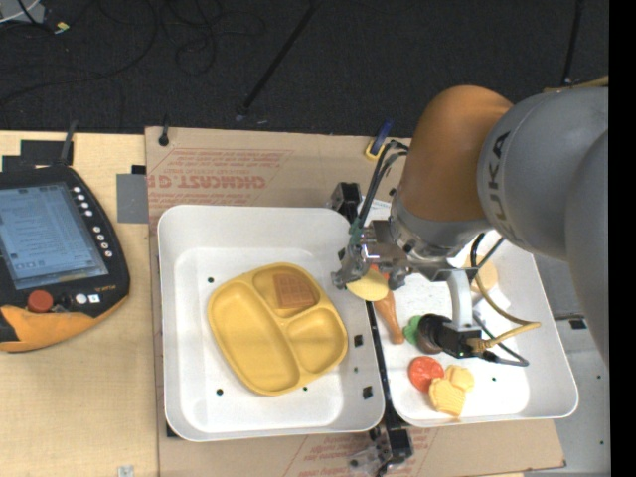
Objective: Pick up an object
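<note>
Arm (542, 182) is reaching in from the right of the frame, with its orange band (452, 157) sitting over the upper part of the right bin (542, 371). Gripper (363, 269) is hanging at centre frame, over the line where the two bins are meeting.

Yellow piece (370, 289) is sitting directly under the gripper tip, at the right bin's left edge. From this angle it's looking like it's touching the tip. Can't tell whether the gripper is open or closed on it (metal parts are crowding the tip and the piece is covering what's beneath), so I'm not calling it held.

Rest of the right bin:
- Carrot (389, 319) is lying just below the yellow piece, upper end right against it, running down the frame.
- Tomato (425, 371) is sitting lower, near the bin's bottom edge.
- Chunks (449, 394), yellow, are touching the tomato on its lower right.

Left bin (189, 266): a yellow divided plate (260, 341) is lying across the middle, slightly turned. A brown waffle (291, 290) is lying in its upper compartment. The plate's right rim is coming near the gripper, but they're apart.

Pendant (55, 256) is lying on the bench at far left of the frame, screen glowing, well apart from both bins.
</note>
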Controlling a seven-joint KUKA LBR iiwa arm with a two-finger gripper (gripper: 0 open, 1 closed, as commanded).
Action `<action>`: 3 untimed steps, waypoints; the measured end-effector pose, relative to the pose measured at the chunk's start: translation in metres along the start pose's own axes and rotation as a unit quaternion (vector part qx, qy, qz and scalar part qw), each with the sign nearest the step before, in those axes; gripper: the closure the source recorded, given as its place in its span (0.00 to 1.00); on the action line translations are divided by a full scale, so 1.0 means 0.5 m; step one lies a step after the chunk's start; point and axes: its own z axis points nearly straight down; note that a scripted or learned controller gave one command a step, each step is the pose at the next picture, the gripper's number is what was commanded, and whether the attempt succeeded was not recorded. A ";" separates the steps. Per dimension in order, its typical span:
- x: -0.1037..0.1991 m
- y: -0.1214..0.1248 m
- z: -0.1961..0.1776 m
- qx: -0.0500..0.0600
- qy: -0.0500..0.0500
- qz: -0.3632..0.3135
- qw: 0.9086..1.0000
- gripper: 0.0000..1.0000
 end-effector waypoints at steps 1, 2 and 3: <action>0.070 -0.041 0.003 0.000 0.000 0.000 1.000 1.00; 0.074 -0.049 -0.037 -0.003 0.000 0.001 1.000 1.00; 0.067 -0.045 -0.038 -0.002 -0.001 0.001 1.000 1.00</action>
